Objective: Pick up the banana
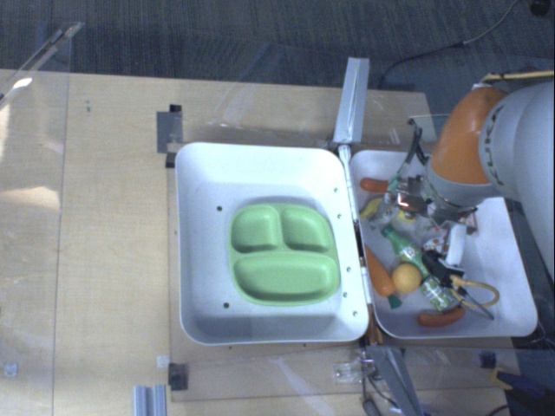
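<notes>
Reading from the left, we find the left bin (195, 232) holding a green divided tray (284, 252) near its middle; a metal divider (351, 102) rises at the junction of the two bins; the right bin (512, 258) carries a clutter of small items. Along its left side we note a red sausage-like piece (375, 184) at the top, then the banana (373, 206), a small yellow curve lying just beside the bin's left wall, then an orange carrot (380, 274) and a yellow lemon-like fruit (406, 277); a second red piece (440, 318) lies near the front edge. The gripper (414, 204) hangs just right of the banana, near it; whether it touches the fruit we cannot tell, and its state is hidden by the wrist, so we cannot tell what, if anything, it has hold of. We judge the banana a light, stiff toy, smooth and liable to slip; we advise gripping across its middle, at the narrow width, clear of the wall.
</notes>
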You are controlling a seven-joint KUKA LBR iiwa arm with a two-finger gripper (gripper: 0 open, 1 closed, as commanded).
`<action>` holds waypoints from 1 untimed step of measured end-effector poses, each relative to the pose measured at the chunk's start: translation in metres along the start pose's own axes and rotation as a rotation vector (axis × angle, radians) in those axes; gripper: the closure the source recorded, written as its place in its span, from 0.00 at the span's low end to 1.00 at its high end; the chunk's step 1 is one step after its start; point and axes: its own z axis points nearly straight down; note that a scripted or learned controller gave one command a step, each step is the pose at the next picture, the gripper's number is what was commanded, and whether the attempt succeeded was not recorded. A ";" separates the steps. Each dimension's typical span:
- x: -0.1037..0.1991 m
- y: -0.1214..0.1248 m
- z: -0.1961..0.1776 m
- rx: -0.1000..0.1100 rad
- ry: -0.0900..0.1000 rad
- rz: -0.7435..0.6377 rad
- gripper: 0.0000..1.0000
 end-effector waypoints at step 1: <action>0.025 0.055 0.007 0.019 -0.005 0.021 0.00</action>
